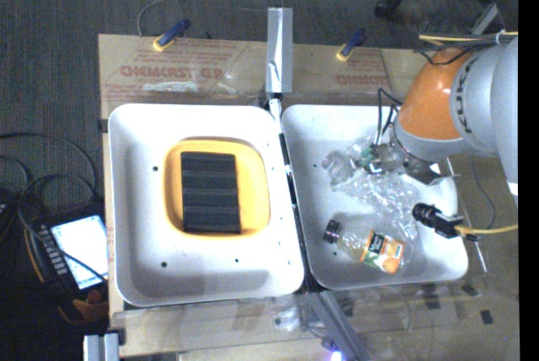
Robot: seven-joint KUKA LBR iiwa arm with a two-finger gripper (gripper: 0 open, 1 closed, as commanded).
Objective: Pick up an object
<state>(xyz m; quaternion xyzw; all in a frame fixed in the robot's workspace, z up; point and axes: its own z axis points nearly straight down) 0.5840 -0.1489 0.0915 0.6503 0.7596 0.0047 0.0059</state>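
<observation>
1. Highest over the bench, and so closest to the camera, is the grey arm [498,98] with its orange band [434,108]. It reaches in from the view's right over the right bin [324,125].
2. Beneath that band the gripper [383,159] is down in the far half of the right bin. The wrist covers it, so I cannot tell whether it is released, clenched or grasping anything.
3. Crumpled clear plastic [381,196] lies just beside the gripper, on the side toward the view's lower edge. Whether the two touch cannot be made out.
4. A second clear crumpled piece [338,167] sits near the gripper, toward the view's left.
5. A small bottle [368,246] with a black cap and an orange label lies on its side. It is farther from the gripper in the same lower direction, beyond the plastic and apart from the gripper. Its cap points toward the view's left.
6. Well apart from the gripper, toward the view's left, is the left bin [135,183]. It holds a yellow tray [258,183] with a black ridged block [210,192] lying in it.
7. Beyond the gripper, toward the view's upper edge, a brown board [168,71] with red lettering lies behind both bins.
8. Two blue clamps [171,34] [351,42] grip the board's far edge, and a metal post [279,48] stands between the bins.
</observation>
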